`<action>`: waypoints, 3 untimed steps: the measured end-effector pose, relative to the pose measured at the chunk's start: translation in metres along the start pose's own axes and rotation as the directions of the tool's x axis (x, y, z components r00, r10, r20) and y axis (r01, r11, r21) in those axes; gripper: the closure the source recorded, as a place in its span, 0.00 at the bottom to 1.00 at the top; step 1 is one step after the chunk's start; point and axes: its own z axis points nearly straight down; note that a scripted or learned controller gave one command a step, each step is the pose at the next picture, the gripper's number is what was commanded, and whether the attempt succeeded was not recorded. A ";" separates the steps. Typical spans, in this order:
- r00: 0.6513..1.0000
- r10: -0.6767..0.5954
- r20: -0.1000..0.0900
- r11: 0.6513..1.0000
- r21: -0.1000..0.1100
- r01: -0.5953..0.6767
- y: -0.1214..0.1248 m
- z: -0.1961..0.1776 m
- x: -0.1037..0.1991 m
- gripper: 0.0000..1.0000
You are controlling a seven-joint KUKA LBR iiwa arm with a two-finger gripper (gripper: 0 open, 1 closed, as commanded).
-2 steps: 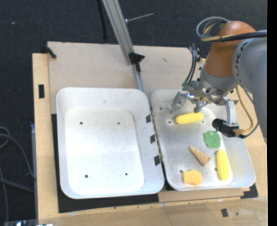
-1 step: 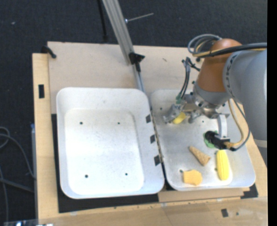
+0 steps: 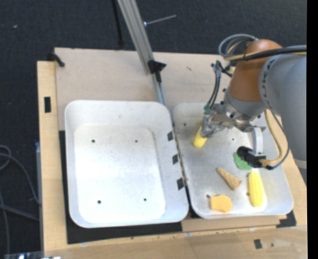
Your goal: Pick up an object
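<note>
Two shallow white bins sit side by side on a pale wooden tabletop (image 3: 105, 74), their inner walls nearly touching along a row of small black clips. The left bin (image 3: 118, 161) has smooth, faintly speckled plastic, rounded corners and a broad flat floor marked by a few dark dots. It fills most of the tabletop's left half, leaving only a narrow strip of wood at the left and near edges.

The right bin (image 3: 194, 196) is more crowded. A small yellow object (image 3: 200, 141), short and rounded like a stub, lies near the bin's far left corner. A green object (image 3: 242, 161) lies toward the right side, with a black cable end over it. A tan wedge (image 3: 229, 178) sits mid-floor, an orange-yellow chunk (image 3: 221, 203) lies by the near wall, and a yellow corn-shaped piece (image 3: 256, 188) lies lengthwise near the near right corner. The floor between the yellow stub and the wedge is open.

A slanted aluminium rail (image 3: 136, 28) crosses the tabletop's far edge and ends just behind the gap between the bins.

The grey arm, with its orange band, comes in from the right and bends down over the right bin's far half. The tool (image 3: 206, 129) points down at the small yellow object, its tip touching or just above it. How wide the tool stands cannot be told.
</note>
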 end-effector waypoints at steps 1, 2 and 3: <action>1.000 -0.012 0.000 1.000 -0.002 0.012 -0.003 -0.056 0.008 1.00; 1.000 -0.013 0.001 1.000 -0.003 0.013 0.004 -0.119 0.011 1.00; 1.000 -0.014 0.000 1.000 0.001 0.014 0.005 -0.142 0.010 1.00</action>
